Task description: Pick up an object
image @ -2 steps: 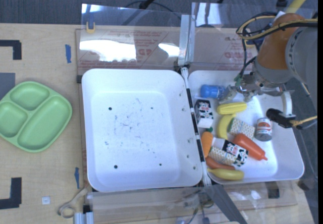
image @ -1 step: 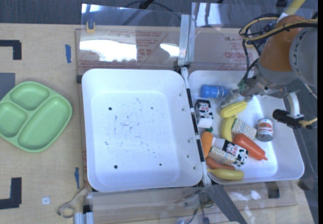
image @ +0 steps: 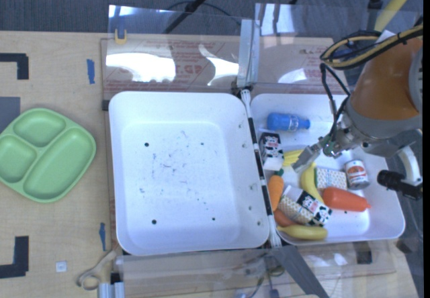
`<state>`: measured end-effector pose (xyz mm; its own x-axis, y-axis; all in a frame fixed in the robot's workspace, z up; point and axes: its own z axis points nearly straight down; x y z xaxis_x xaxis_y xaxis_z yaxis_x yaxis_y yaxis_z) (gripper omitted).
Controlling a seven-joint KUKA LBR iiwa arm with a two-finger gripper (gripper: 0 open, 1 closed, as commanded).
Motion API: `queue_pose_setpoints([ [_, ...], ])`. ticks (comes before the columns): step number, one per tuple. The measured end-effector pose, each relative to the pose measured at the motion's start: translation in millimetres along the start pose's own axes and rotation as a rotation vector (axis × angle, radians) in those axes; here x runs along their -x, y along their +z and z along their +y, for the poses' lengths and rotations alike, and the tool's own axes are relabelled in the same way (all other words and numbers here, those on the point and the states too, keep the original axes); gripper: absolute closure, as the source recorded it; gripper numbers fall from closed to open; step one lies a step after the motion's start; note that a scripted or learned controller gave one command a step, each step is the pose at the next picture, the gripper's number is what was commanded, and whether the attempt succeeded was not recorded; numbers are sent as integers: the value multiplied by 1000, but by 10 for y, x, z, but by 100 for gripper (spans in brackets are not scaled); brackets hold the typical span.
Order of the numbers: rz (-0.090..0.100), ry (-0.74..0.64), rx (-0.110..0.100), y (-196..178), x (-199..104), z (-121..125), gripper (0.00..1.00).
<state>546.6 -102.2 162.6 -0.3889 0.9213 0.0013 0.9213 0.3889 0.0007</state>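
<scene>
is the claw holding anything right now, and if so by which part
Cannot be told. The claw hangs low over the right bin, just above a banana, and nothing shows clearly between its tips.

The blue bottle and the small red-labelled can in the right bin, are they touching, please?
Apart. The camera view shows the blue bottle near the bin's back and the can farther forward, bare white floor between them.

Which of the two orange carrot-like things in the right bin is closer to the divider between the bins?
The smaller orange carrot, lying right beside the divider. The bigger red-orange one lies further right, below the small can.
</scene>
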Motion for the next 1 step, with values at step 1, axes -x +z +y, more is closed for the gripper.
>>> queue_pose_setpoints([
  [1,-4,-108,6,756,275,270,0],
])
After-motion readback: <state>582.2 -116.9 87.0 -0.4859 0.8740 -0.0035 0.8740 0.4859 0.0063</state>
